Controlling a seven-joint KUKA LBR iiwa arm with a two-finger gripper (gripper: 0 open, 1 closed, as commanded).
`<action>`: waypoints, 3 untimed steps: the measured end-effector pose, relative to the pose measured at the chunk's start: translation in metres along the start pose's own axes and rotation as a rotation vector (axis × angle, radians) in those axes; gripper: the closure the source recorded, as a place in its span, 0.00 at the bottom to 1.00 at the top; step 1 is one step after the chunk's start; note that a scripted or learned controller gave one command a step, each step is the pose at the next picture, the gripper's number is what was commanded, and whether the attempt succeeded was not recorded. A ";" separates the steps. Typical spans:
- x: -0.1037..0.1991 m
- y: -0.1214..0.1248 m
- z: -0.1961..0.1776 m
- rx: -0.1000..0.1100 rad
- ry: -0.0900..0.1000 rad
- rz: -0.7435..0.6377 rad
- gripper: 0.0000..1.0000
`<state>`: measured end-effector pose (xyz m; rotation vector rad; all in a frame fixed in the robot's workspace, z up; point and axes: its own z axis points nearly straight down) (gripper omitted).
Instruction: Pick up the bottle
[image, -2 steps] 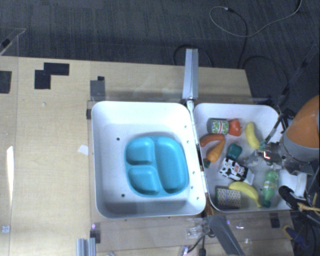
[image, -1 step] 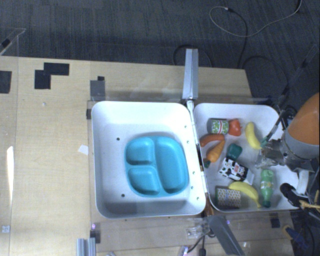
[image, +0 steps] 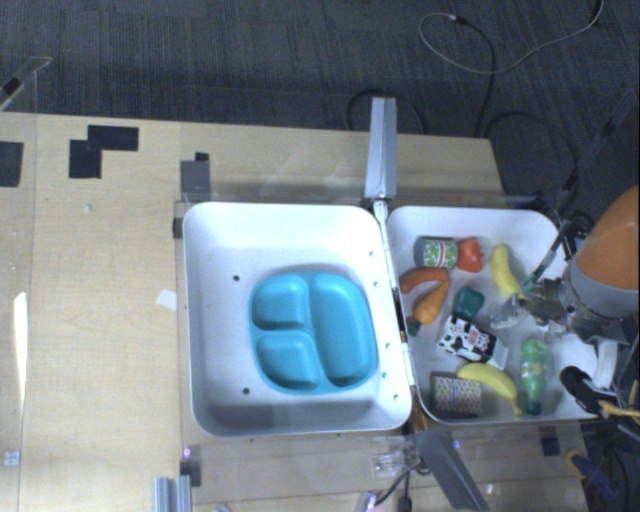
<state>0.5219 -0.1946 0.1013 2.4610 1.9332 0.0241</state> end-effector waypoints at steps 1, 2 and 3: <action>-0.007 -0.027 0.011 0.003 -0.003 0.020 0.00; -0.005 -0.025 0.000 -0.001 -0.001 0.016 1.00; 0.056 -0.045 -0.135 0.013 -0.005 0.076 1.00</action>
